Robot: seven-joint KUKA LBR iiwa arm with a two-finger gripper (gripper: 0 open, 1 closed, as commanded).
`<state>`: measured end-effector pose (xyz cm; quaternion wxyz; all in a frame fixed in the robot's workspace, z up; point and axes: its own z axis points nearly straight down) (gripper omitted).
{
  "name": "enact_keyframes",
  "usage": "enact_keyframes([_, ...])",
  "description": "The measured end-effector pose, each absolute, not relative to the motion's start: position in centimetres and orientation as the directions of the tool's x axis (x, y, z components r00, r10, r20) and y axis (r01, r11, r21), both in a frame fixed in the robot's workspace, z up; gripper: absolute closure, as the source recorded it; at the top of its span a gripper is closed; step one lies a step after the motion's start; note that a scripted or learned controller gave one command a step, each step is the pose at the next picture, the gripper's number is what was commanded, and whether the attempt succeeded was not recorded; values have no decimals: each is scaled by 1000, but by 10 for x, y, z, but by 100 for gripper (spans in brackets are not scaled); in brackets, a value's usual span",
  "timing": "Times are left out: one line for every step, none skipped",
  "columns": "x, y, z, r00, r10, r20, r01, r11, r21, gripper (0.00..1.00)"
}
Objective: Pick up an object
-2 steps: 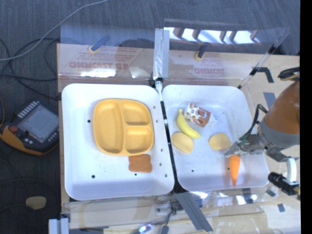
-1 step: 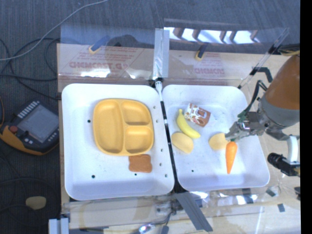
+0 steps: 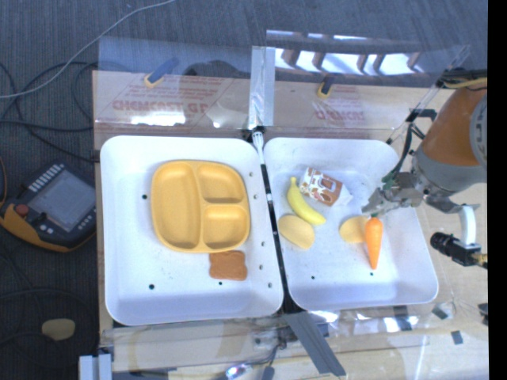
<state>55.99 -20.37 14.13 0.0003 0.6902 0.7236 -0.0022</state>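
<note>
My gripper (image 3: 386, 199) hangs low over the right side of the right bin (image 3: 360, 295), at the end of the grey arm with its orange band. Just below it lies an orange carrot (image 3: 373, 244), pointing toward the front, with its top end close to the gripper. A small round yellow fruit (image 3: 351, 229) touches the carrot's left side. Further left are a banana (image 3: 305, 204), a brown and white snack packet (image 3: 321, 187) and a pale yellow potato-like piece (image 3: 296, 231).
The left bin (image 3: 119, 283) bears a yellow divided plate (image 3: 200, 206) and a brown toast-like piece (image 3: 228, 265) in front of it. A ridge (image 3: 268, 212) separates the two bins. A hand-held control pendant (image 3: 51, 206) lies on the floor at far left.
</note>
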Motion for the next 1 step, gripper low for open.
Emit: enact_keyframes([591,-219,90,-30,1000,-8,1000,30,9,100])
